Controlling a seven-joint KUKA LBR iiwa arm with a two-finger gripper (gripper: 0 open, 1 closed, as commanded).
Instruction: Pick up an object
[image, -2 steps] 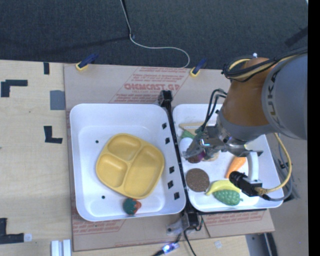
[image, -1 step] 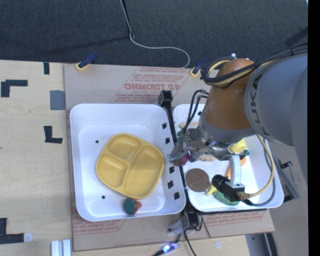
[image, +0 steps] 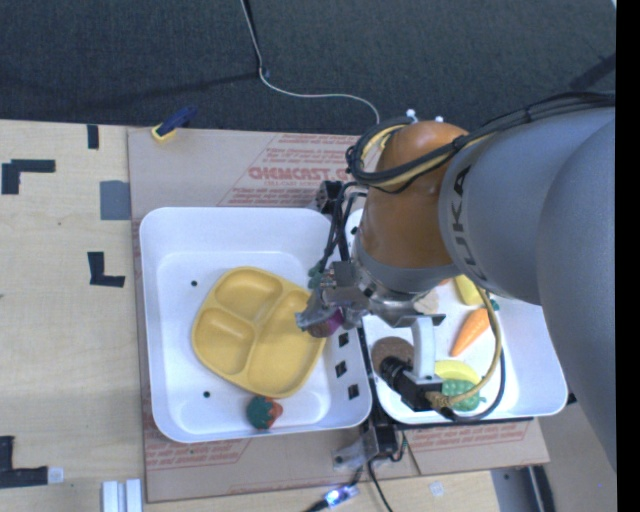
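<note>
Care is being called for at the right edge of the yellow plastic divided tray (image: 250, 331), the landmark lying in the left white bin (image: 160, 240). The gripper (image: 322, 318) is being held low just over that edge, a small dark purplish shape showing at its tip; whether this is a grasped object or part of the claw cannot be told, nor whether the claw is released or clenched. A small green-and-red round toy (image: 263, 411) is lying just below the tray. An orange plastic carrot (image: 468, 331) is lying well right of the tray. A straight, slow lift is being judged best, so the tray is not being dragged.
</note>
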